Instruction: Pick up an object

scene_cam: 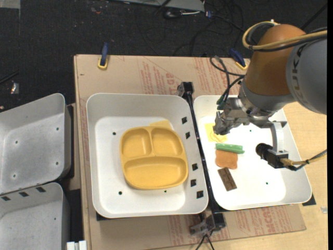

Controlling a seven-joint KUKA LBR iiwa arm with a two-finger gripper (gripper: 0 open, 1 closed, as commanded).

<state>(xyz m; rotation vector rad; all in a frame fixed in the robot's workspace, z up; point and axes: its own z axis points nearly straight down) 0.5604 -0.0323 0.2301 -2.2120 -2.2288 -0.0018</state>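
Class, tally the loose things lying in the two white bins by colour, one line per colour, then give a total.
Yellow: 2, the divided tray and a small piece under the tool
Green: 1, stick
Orange: 1, piece
Brown: 1, block
Total: 5

I've got the tray (154, 158) in the left bin (99, 139). In the right bin (291, 189), the gripper (220, 126) is over a flat piece (211, 133) at the left wall; nearer me lie a stick (229, 148), a slab (227, 160), then a bar (227, 179).
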